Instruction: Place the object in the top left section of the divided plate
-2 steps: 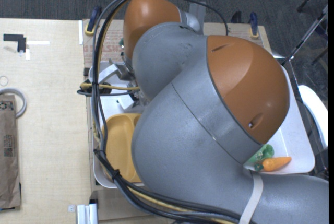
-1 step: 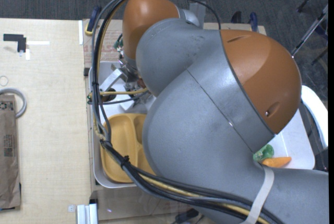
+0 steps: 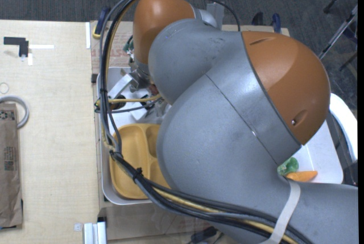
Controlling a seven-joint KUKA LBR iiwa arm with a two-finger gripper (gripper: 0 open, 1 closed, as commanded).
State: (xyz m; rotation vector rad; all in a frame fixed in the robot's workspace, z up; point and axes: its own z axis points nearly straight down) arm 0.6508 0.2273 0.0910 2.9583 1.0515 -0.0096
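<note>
The arm's big grey and orange body covers most of the two bins. A yellow divided plate (image 3: 134, 149) lies in the left bin (image 3: 111, 194), with its left part and one dividing ridge showing past the arm. The gripper (image 3: 138, 79) reaches down at the far end of the left bin, above the plate's far edge, half hidden by the wrist and cables. Something small and reddish shows beside it, too hidden to name. In the right bin an orange carrot-like piece (image 3: 302, 176) with a green top (image 3: 289, 166) peeks out below the arm.
Black and yellow cables (image 3: 108, 106) loop down the left bin's left wall and over the plate's near corner. A light wooden bench (image 3: 51, 123) lies to the left, with a brown paper bag (image 3: 9, 163) at its left edge. The right bin's white rim (image 3: 341, 118) shows at right.
</note>
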